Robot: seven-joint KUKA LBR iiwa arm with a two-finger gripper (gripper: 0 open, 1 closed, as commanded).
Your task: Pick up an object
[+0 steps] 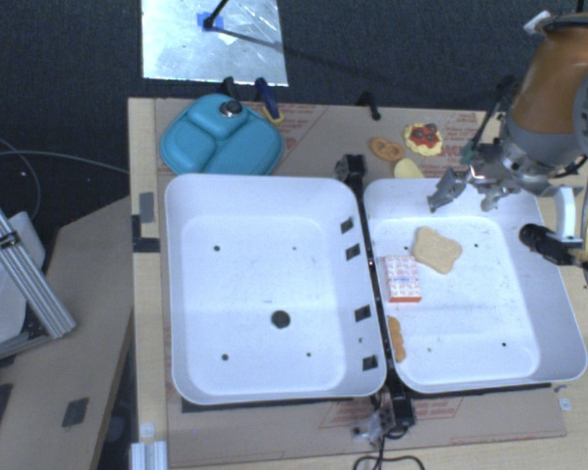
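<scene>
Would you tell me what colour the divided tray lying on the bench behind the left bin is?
The divided tray is teal blue, seen clearly in the camera view.

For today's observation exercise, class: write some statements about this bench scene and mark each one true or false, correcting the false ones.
1. The slice of toast lies in the right bin. True.
2. The hand grips the toast. False: it hovers over the right bin's far edge, nothing between its fingers.
3. A small dark disc lies in the left bin. True.
4. The teal divided tray sits inside the left bin. False: it rests on the bench beyond that bin.
5. The small printed packet lies in the right bin near the divider. True.
</scene>
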